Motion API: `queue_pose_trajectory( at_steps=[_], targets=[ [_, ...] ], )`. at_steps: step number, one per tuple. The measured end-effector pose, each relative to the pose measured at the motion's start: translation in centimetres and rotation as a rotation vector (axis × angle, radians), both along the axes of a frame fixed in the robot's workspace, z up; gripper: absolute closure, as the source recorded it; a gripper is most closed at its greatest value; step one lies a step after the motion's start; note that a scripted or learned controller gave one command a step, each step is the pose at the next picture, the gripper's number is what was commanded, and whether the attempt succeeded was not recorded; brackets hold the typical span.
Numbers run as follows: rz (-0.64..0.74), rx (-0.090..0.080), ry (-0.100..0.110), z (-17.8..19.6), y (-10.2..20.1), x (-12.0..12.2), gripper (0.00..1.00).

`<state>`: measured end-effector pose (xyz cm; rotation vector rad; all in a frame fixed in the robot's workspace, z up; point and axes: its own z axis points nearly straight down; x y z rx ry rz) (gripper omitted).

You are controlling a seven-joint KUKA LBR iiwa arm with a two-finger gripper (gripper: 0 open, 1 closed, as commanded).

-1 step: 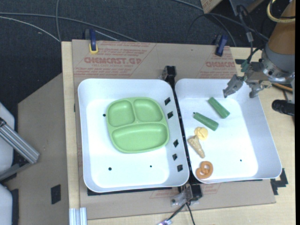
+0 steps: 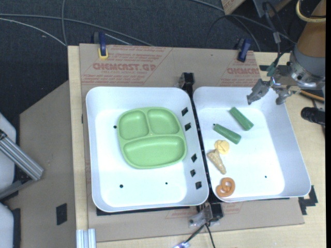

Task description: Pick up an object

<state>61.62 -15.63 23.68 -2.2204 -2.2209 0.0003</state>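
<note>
A: Two white bins on a bench, side by side. Left bin with a green tray in it, three compartments, sitting a bit upper-middle. Right bin with the small stuff, all bunched toward its left half.

B: And the arm?

A: Arm in from the upper right, orange band above the wrist. Gripper hanging over the right bin's top right corner, fingers spread apart, nothing between them.

B: Close to any of the pieces?

A: Closest to the upper green block, lying tilted just below and left of the gripper, not touching it. Second green block a bit lower left, also at a slant, apart from the first.

B: Rest of the bits?

A: Cream cone-ish piece near the bin's left wall, pointing down and right. Small yellow lump right at its upper end, looks like touching, just under the second green block. Orange ring lowest of the lot, near the front left corner, apart from the cone.

B: Anything on the tray?

A: Can't see anything in its compartments, just green.
</note>
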Motion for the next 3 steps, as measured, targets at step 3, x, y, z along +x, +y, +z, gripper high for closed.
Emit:
queue_pose_trajectory(
  at_steps=[3],
  targets=[
    [0.000, 0.001, 0.004, -14.6, 0.2, 1.4, 0.00]
  ],
)
